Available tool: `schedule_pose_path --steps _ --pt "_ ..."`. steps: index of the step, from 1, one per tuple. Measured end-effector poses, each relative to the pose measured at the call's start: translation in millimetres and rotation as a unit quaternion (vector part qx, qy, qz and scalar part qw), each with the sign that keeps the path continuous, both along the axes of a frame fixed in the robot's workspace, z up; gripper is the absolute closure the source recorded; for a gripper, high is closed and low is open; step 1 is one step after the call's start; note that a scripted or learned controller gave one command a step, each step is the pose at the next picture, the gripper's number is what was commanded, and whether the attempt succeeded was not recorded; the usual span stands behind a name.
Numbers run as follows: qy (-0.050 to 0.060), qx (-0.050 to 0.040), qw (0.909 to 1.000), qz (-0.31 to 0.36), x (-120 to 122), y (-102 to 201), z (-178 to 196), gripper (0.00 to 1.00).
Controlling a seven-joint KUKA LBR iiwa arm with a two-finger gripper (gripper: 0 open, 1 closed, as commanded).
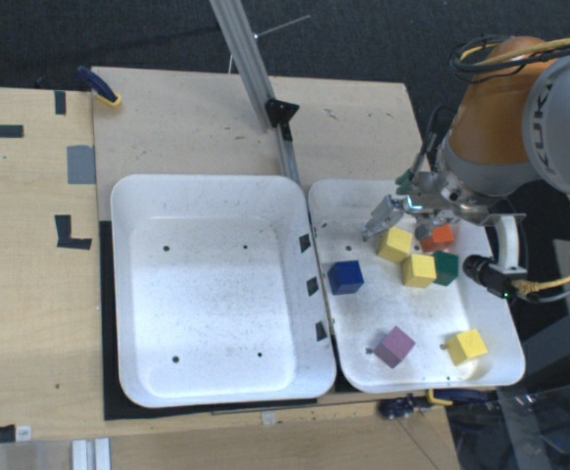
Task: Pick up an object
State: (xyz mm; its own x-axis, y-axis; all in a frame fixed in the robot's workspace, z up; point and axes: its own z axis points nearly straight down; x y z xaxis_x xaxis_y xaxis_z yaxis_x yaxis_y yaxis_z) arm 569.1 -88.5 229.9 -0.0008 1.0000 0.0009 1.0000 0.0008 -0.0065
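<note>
**Six blocks in the right bin, gripper low over the upper cluster**

Six small blocks lie in the right bin (358, 199). Nearest the gripper (405, 211) is a yellow block (395, 245), with an orange block (441, 233) just beside it, and a second yellow block (419, 270) touching a green block (446, 267) below. A blue block (345, 277), a purple block (395, 346) and a third yellow block (466, 345) lie apart from these. How wide the fingers stand cannot be told, and nothing shows between them. The left bin (128, 262) shares the desk (187, 116). A sound grasp probably means centring over one block only; the crowded cluster invites nudging neighbours, so the isolated blocks look easier.
</note>
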Motion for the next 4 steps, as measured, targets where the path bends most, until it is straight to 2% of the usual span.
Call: schedule_pose_path --steps 1,2,3,4 --pt "-0.003 -0.0004 1.0000 0.001 1 0 3 0.00" --pt "0.000 -0.0008 1.0000 0.000 2 0 -41 0.00" --pt "0.001 -0.0008 1.0000 0.000 4 -9 -100 0.00" --pt "-0.015 -0.0020 0.9999 0.001 12 -8 -113 0.00"
